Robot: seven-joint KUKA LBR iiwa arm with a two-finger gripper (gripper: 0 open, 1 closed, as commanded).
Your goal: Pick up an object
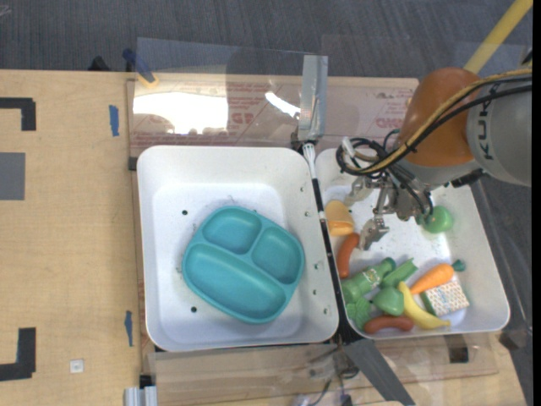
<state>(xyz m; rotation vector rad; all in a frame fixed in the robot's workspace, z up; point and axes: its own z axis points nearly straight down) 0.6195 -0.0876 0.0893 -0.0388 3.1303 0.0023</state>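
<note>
The right bin [493, 265] holds several toy foods. A yellow-orange piece [340, 218] and a red-orange piece [347, 253] lie along its left wall. A round green toy [438, 220] sits at mid right. Green vegetables [374, 282], an orange carrot [434, 276], a yellow banana [419, 310], a red sausage [388, 324] and a white patterned box [447, 297] crowd the front. My gripper [373, 231] hangs over the bin's middle, between the yellow-orange piece and the green toy, above bare floor. I see nothing held in it.
The left bin [161, 184] holds a teal divided plate [243, 262]. A clear panel [237, 91] and a grey upright bracket [312, 100] stand behind the bins. Black cables [363, 155] loop at the wrist. A yellow pole [503, 24] slants at the top right.
</note>
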